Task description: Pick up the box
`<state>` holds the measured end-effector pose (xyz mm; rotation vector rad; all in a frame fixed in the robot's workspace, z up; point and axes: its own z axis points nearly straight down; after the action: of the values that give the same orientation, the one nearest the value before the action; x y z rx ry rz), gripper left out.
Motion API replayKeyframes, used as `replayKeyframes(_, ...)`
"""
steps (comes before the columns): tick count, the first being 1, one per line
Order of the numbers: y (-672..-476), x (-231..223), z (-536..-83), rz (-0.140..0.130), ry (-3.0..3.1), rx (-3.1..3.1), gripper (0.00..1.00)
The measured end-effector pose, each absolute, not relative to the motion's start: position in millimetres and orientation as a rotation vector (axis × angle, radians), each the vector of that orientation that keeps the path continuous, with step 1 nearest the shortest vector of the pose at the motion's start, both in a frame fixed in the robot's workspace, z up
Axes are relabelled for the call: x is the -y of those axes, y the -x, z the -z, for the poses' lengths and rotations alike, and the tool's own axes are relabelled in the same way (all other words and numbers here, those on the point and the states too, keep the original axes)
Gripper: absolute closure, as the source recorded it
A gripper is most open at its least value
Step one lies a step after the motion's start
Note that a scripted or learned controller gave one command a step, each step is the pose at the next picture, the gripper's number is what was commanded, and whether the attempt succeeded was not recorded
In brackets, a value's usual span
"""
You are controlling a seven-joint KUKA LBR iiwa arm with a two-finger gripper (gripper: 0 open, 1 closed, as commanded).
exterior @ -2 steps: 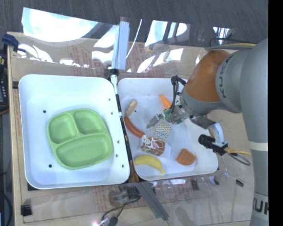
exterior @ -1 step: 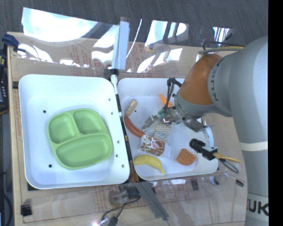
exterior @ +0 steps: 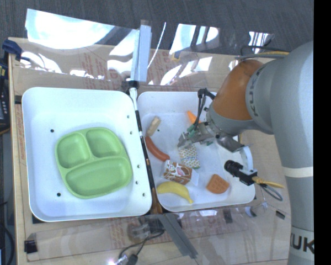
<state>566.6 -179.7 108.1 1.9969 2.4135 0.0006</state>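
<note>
Left bin (exterior: pixel 36 106): green divided plate (exterior: pixel 94 162).
Right bin (exterior: pixel 174 101): box (exterior: pixel 177 173), banana (exterior: pixel 175 191), sausage (exterior: pixel 156 148).
Tool (exterior: pixel 191 139): grip state unclear.

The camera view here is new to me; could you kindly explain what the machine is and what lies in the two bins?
This single picture is taken from above the bench, looking down at a slant. The grey machine with the orange band is a robot arm reaching in from the right. Its gripper is low over the right bin, just above a small patterned box; whether it grips anything cannot be told. That bin also holds a reddish sausage, a banana, a brown-and-white carton, an orange wedge, a small orange piece and a pale bread-like piece. The left bin holds a green divided plate.
</note>
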Motion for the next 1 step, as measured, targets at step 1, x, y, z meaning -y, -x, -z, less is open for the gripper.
replayKeyframes(1,-566.5,179.7,-108.1,0.0,-1.996,-2.414,0.0)
